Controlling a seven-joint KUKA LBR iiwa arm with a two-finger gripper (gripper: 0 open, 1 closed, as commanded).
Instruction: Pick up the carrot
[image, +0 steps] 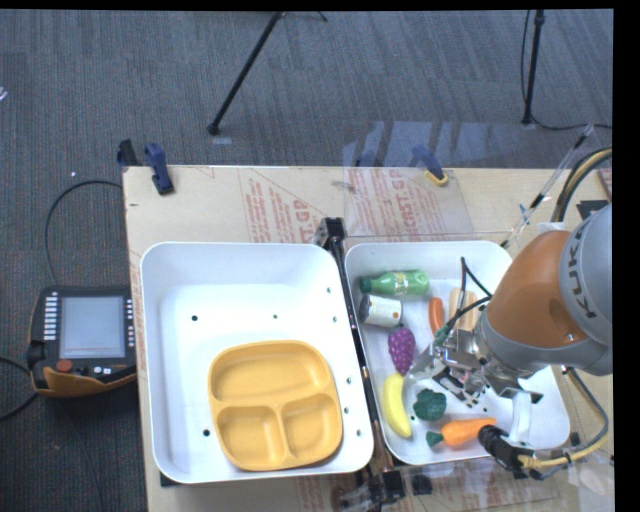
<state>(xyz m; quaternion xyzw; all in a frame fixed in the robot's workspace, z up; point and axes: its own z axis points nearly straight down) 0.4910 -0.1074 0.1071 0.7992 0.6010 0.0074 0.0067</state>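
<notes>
Whether the jaws are spread I cannot tell; they hover near the carrot (466, 432).

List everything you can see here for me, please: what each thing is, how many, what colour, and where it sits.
bins: two, white, side by side on the bench
tray: one, yellow, three compartments, in the left bin
bottle: one, green, lying at the right bin's far end
can: one, white and dark, just below the bottle
grapes: one bunch, purple, middle of the right bin
banana: one, yellow, near the right bin's left wall
broccoli: one, dark green, right of the banana
carrot: one, orange with green top, right bin's near edge
handheld controller: one, grey and orange, floor left of the bench
gripper: one, grey metal, above the right bin
</notes>
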